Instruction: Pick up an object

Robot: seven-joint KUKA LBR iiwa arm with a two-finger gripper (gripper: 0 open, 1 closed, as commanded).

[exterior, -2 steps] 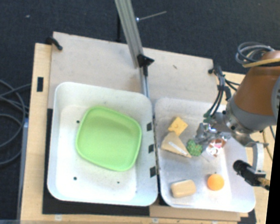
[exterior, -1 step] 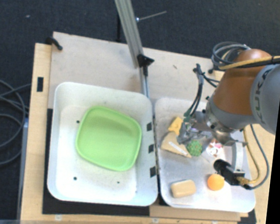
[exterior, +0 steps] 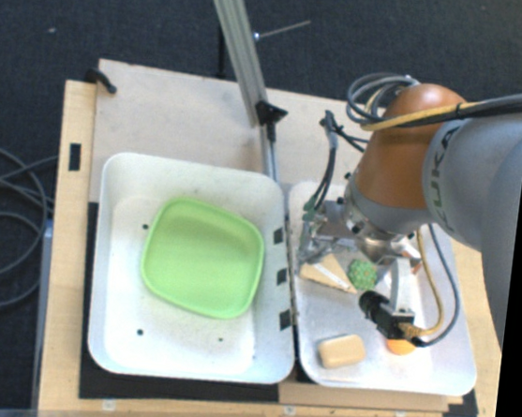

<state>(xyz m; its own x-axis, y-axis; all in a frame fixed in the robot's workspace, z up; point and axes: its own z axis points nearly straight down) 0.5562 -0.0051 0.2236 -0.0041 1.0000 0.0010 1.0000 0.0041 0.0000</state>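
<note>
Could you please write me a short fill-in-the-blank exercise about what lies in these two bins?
1. The green plate lies in the ____ bin of the camera view.
2. The tan block lies in the ____ bin.
3. The arm's wrist band is ____ in colour.
4. The arm hangs over the ____ bin.

Missing words: left; right; orange; right.

The tabletop (exterior: 174, 112) carried two shallow white bins side by side: left bin (exterior: 113, 260), right bin (exterior: 449, 368).
</note>
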